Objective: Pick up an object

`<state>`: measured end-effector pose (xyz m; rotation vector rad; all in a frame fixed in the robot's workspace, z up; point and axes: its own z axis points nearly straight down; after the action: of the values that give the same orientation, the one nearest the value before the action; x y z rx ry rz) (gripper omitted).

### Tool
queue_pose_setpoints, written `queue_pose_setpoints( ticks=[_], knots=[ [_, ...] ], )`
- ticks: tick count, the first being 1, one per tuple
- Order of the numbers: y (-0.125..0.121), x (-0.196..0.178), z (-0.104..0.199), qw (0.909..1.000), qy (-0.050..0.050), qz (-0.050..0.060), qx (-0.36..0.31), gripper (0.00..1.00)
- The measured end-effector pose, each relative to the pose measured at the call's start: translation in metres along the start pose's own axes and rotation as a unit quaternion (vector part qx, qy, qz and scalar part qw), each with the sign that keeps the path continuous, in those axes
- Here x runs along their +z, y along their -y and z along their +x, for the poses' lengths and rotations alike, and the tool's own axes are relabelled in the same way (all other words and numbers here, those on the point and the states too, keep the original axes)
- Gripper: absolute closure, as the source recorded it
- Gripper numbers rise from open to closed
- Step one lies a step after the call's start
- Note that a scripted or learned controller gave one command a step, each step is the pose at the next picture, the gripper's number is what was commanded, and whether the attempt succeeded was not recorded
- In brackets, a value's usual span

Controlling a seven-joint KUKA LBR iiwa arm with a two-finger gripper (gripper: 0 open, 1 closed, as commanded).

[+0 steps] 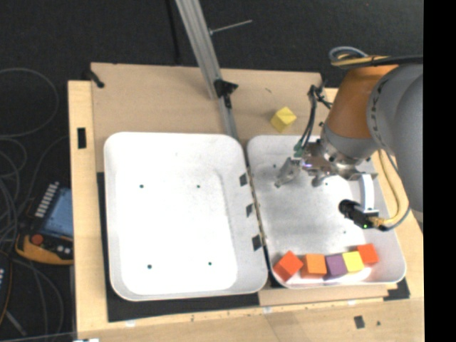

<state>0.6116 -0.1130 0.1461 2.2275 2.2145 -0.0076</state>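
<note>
Tool (301, 176) spread over bare floor, blocks (326, 263) well below, prob. untouched.

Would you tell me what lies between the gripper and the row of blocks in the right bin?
Only bare white bin floor separates the gripper from the blocks.

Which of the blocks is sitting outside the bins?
The yellow block on the bare bench, behind the right bin. The other five lie in a row along that bin's near edge, including a second yellow one.
</note>
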Motion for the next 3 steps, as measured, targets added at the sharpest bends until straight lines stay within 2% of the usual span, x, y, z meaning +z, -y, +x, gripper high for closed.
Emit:
queue_pose_setpoints(
  ticks=[1,2,3],
  knots=[
    [0.012,-0.054,0.049,1.0000,-0.002,-0.004,-0.006,0.00],
    [0.067,-0.051,0.115,1.0000,-0.003,0.000,-0.007,0.00],
    [0.065,-0.051,0.111,1.0000,-0.002,-0.002,-0.002,0.00]
  ],
)
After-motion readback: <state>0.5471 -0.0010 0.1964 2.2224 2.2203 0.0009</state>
